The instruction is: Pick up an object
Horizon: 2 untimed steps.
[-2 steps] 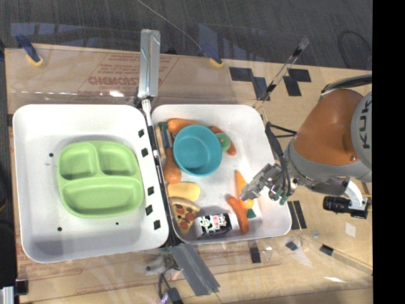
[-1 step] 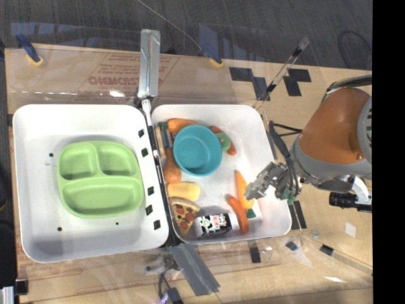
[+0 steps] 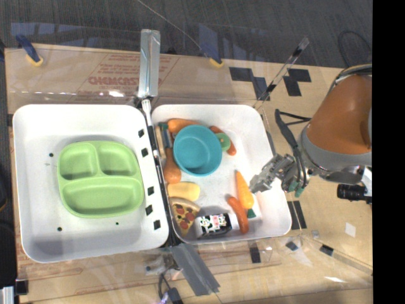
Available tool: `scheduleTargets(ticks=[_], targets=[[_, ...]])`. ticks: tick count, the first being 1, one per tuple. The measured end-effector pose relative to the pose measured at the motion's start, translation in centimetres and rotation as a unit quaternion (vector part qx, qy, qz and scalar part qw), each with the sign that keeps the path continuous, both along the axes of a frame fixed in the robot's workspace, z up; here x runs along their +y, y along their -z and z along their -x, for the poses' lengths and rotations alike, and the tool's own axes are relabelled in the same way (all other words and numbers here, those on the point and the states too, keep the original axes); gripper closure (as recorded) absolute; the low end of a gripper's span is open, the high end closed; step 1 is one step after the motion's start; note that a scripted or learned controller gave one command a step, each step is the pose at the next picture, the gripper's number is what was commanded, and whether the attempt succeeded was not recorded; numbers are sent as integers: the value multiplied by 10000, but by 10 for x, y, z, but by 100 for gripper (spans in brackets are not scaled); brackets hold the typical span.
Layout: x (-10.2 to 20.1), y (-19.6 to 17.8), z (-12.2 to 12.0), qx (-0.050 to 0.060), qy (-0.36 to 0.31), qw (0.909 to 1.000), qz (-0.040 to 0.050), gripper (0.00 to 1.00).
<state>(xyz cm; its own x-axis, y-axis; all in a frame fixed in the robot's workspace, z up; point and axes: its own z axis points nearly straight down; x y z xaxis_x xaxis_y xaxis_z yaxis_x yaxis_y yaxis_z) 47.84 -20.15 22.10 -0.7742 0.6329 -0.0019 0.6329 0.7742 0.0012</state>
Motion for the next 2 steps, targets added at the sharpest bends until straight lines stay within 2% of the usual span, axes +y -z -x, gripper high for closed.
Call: scheduleTargets(ticks=[1,2], targets=[[0,-9,-1,6,-24,10000,-3,100],[-8,34,1,31,-509,9987,-11,100]])
